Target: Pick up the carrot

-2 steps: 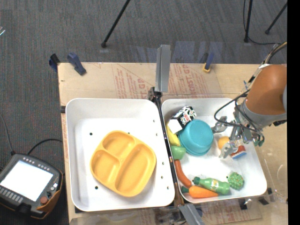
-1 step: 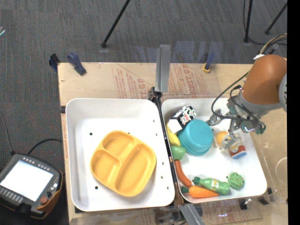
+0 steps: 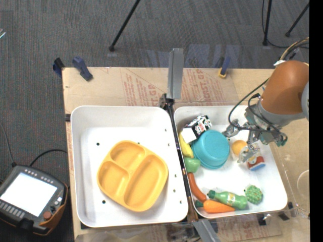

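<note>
Orange carrot (image 3: 218, 207) is noted at the lower edge of the right bin (image 3: 280, 185), lying flat near the front wall. Long axis runs roughly left to right across the frame, thick end toward the left, taper toward the lower right. Its upper side is touched, partly overlapped, by a green bottle (image 3: 229, 198) lying almost parallel. A red-orange sausage-like piece (image 3: 195, 186) slants in from the upper left and meets the carrot's thick end. A green knobbly ball (image 3: 254, 194) sits just beside the bottle's right end.

Gripper (image 3: 251, 147) is placed at the upper right of the same bin, above a small red, white and blue item (image 3: 257, 163) and beside an orange ball (image 3: 238, 146). Carrot lies down-frame and slightly left of it, well apart. Finger state cannot be told; the tips are lost among cabling and clutter.

Teal bowl (image 3: 211, 148) is set left of the gripper, with a yellow banana (image 3: 185, 148), a green piece (image 3: 191, 164) and a black-and-white carton (image 3: 197, 127) crowded round it. Carrot's far side is hidden under the bottle. Left bin (image 3: 86, 122) carries a yellow divided plate (image 3: 132, 175).
</note>
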You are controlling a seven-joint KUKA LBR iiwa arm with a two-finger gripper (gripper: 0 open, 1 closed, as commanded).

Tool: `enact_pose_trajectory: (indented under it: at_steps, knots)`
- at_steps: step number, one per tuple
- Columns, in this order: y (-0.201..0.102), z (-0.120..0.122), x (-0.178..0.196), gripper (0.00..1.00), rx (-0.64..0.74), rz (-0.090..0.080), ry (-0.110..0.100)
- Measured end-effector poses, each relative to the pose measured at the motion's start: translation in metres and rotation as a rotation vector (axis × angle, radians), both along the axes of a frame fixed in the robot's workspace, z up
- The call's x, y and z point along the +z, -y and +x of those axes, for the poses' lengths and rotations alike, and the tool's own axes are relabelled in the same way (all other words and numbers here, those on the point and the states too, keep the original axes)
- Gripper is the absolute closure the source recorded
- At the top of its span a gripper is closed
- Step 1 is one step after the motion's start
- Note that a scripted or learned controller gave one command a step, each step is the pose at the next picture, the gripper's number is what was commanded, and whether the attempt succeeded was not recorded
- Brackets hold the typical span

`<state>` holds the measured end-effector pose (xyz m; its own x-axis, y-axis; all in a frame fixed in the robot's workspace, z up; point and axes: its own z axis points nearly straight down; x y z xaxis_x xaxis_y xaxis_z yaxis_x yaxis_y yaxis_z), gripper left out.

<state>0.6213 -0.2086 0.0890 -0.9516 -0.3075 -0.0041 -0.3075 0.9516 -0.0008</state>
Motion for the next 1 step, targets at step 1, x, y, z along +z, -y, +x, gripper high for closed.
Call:
enact_pose_trajectory:
  at_steps: [1]
  knots:
    - [0.0024, 0.0105, -0.0001, 0.00, -0.017, 0.001, 0.001]
